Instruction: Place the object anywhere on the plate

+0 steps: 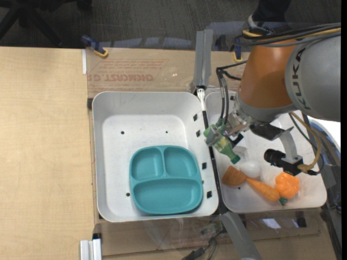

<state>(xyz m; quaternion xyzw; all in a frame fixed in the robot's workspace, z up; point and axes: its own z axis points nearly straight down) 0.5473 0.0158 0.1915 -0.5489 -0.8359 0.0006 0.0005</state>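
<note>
Green bottle (225, 146) clamped in the end effector (221, 137) above the bins' divider; loose grip could drop it short of the plate (166, 180).

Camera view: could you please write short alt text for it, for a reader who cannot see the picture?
A grey and orange robot arm reaches over the right bin, its gripper holding a green object near the divider between the two white bins. A teal divided plate lies in the left bin; a carrot, an orange fruit and a white object lie in the right one.
</note>
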